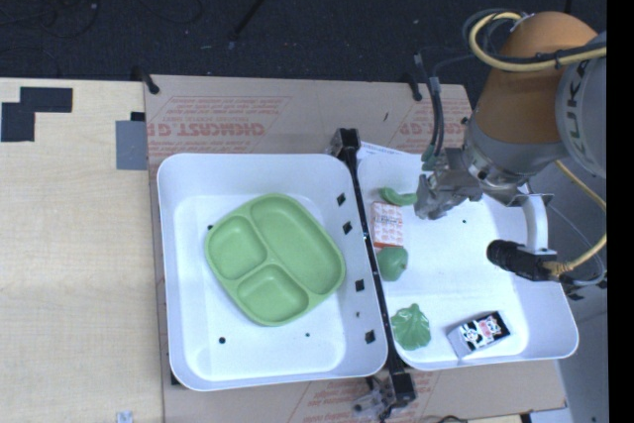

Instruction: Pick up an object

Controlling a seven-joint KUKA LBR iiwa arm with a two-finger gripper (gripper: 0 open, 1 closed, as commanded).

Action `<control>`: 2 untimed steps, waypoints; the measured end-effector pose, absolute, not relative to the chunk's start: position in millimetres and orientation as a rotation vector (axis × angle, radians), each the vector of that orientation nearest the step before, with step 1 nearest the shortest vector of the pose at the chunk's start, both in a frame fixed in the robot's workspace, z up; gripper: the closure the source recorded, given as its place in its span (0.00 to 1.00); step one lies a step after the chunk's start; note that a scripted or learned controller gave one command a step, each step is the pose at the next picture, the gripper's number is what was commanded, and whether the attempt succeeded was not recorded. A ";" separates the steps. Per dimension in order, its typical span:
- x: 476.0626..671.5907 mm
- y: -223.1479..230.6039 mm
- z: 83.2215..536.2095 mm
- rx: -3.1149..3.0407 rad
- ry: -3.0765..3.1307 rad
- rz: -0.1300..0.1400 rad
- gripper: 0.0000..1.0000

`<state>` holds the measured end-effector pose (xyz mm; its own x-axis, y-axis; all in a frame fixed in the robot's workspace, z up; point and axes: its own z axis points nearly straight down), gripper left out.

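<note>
I had the gripper [433, 198] low in the right bin [555, 337], approaching the far green piece [397, 197]; jaw state untellable; next, descend and close.

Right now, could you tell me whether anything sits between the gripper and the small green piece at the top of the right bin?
Nothing visible does: the gripper hangs just right of the small green piece.

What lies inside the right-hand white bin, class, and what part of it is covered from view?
The right bin holds a red-printed card, a green ball, a crumpled green piece, a black-and-white box and a green item near the gripper. The arm covers the bin's far corner.
</note>
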<state>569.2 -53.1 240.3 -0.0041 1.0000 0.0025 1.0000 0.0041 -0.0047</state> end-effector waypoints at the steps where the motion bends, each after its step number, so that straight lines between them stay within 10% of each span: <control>1: 546.3 -4.8 237.2 -2.213 -2.222 0.004 1.00; 2: 537.1 42.8 224.8 -2.213 -2.222 0.005 1.00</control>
